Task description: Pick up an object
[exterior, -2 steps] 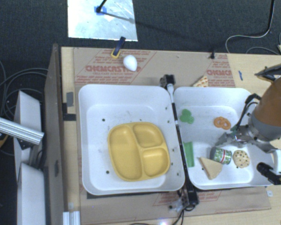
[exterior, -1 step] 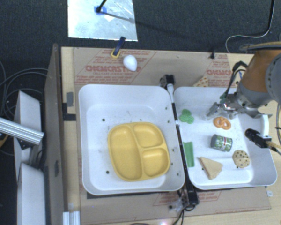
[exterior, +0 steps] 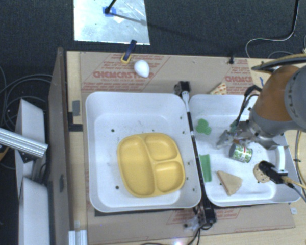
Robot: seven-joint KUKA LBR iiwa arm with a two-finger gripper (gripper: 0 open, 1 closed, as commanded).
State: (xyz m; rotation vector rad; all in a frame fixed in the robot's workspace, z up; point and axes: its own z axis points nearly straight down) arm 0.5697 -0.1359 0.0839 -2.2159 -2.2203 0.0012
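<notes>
In the right bin point(exterior: 214, 198), small can point(exterior: 241, 153) just below tool point(exterior: 233, 135)

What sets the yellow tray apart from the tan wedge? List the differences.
Colour: the tray is yellow; the wedge is tan.
Size: the tray is far larger than the wedge.
Shape: the tray is a rounded dish split into three compartments; the wedge is a plain triangle.
Place: the tray lies in the left bin, the wedge in the right bin.
Shared: both lie flat on a bin floor, apart from the gripper.

A divided tray point(exterior: 151, 164) lies in the left bin point(exterior: 104, 117); right of that bin, a can point(exterior: 241, 153) lies in the other bin point(exterior: 214, 111).
</notes>
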